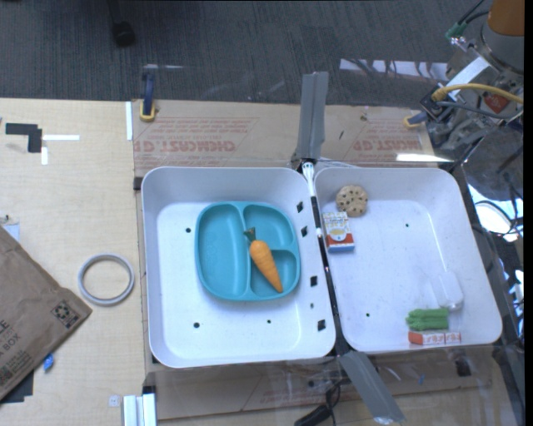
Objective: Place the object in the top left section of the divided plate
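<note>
A teal divided plate [218,250] lies in the left white bin [166,274]. It has one long section on its left and two smaller sections on its right. An orange toy carrot [266,263] with a green top lies in the plate's right side, its top at the divider and its body in the lower right section. In the right bin [391,258] lie a cookie [352,200], a small white and red carton [338,231], a green object [428,318] and a red and white packet [434,338]. The arm's orange band [508,15] shows at the top right corner, beyond the bins.
A clear plastic item [445,291] lies in the right bin near the green object. A roll of tape [107,278] and a cardboard box [29,312] sit on the bench to the left. Cables [466,91] crowd the top right.
</note>
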Robot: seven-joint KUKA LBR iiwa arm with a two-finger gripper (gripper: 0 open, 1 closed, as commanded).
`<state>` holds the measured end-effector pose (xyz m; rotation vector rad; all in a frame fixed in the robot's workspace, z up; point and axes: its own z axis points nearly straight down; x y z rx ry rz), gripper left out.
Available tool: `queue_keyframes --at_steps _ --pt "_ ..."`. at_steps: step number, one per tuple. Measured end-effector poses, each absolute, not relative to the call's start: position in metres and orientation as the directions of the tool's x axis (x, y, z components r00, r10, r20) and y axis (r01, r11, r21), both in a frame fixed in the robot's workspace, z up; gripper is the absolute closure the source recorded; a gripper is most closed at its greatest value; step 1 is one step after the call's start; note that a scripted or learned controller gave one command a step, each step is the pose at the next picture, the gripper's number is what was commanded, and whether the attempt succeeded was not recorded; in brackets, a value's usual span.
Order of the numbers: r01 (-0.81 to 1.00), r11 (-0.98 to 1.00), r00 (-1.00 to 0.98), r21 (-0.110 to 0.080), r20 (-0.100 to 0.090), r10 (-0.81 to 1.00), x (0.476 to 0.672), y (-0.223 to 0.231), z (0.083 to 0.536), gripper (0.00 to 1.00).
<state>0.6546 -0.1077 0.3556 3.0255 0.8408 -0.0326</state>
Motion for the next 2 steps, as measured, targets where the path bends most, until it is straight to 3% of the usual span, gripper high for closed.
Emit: queue_keyframes --at_steps 1,2 --pt "0.580 -0.815 0.815 0.000 -0.003 0.580 0.629 -0.183 0.392 1.00" --pt "0.391 -0.920 0.920 -0.001 -0.003 0.391 0.650 -0.211 0.393 1.00"
